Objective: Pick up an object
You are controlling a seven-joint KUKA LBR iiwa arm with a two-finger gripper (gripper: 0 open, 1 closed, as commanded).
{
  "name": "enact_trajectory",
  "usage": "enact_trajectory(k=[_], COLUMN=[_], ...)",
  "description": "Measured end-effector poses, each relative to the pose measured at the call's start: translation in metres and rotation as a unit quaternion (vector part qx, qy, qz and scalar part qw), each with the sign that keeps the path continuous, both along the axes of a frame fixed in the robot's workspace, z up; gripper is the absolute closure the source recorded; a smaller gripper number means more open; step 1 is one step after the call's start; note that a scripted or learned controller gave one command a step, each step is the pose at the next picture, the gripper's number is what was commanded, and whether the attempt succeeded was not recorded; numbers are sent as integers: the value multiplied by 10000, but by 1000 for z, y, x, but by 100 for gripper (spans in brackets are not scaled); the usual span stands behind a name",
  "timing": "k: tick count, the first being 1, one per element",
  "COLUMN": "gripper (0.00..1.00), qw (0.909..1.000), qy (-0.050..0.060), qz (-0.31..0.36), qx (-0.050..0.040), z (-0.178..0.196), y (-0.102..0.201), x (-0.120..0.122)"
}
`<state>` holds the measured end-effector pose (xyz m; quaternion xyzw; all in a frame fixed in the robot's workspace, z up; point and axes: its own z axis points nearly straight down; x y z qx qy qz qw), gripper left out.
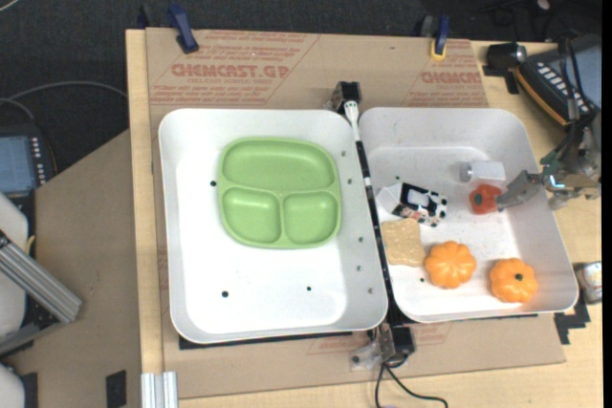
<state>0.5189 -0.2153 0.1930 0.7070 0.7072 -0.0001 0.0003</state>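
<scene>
Two orange pumpkins lie nearest, in the right bin. Gripper reaches from the right, just beside a small red object; finger state cannot be determined. Step: approach. Next: centre on the object, then grasp it.

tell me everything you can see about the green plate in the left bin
The green plate is a pale green divided tray, rounded-rectangular, with a matte plastic look. It has three compartments: one wide one along the far side and two smaller ones side by side on the near side, split by raised ridges. It lies flat and right way up on the floor of the left bin, toward the far right part of it, with nothing in its compartments and nothing else touching it.
</scene>
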Motion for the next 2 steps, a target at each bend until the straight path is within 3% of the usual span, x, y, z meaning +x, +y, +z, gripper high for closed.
enact_trajectory(k=[1, 2], gripper=[0, 0], qw=[10000, 10000], qy=[17, 51], qz=[23, 19], qx=[23, 28], z=[22, -81], y=[59, 100], x=[-41, -42])
